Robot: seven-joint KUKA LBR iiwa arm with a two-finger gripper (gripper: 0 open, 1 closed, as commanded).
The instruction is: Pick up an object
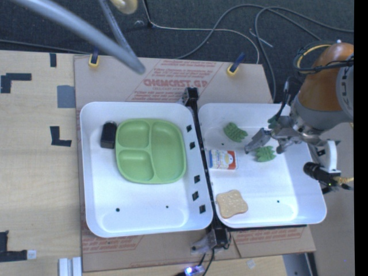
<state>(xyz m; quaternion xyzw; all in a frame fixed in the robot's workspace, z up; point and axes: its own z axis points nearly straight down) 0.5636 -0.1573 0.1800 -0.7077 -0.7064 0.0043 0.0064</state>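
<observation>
A small green leafy toy (265, 153) lies on the floor of the right bin (299, 203), toward its far right side. The pincer (269, 142) sits just above and beside this toy, with one dark finger reaching left and another toward the toy; its fingers are spread apart and nothing is seen between them. The grey arm (325, 96) with its orange band comes in from the right edge over the bin's rim.

A second green leafy toy (234, 132) lies to the left of the pincer, near the bin's far left area. Below it, close to the divider between the bins, lies a small white carton with red and blue print (222, 159). Nearer the front edge rests a tan slice of toy bread (232, 203).

The left bin (138, 211) holds a light green divided plate (150, 151) with three compartments, and a small black block (108, 135) touches the plate's left edge.

Both bins rest on a cardboard sheet (172, 76) on the wooden tabletop (34, 171). Black cables (230, 22) trail across the dark floor beyond
</observation>
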